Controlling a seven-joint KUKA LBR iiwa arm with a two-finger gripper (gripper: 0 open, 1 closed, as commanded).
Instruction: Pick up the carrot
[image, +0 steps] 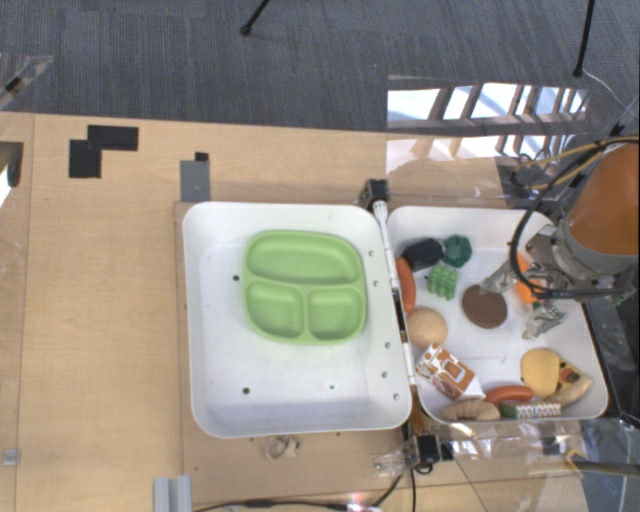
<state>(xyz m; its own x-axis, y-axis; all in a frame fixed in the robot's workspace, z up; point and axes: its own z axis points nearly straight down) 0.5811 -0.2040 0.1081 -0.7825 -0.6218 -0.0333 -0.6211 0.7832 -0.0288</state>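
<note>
My gripper (522, 298) hangs low over the right part of the right bin (590, 345), its fingers (498, 278) spread wide, so it is open. A small orange piece, apparently the carrot (524, 291), shows between the fingers just under the wrist; I cannot tell whether either finger touches it. A long orange-red item (405, 283) lies along the right bin's left wall, far from the gripper. The grey arm with its orange band (610, 205) covers the bin's upper right corner.
Around the gripper the right bin holds a brown disc (486, 308), a yellow fruit (541, 371), a red pepper (509, 395), a beige ball (426, 326), a small carton (446, 371), green pieces (443, 280) and a black item (421, 252). A green divided plate (303, 286) sits in the left bin (215, 380).
</note>
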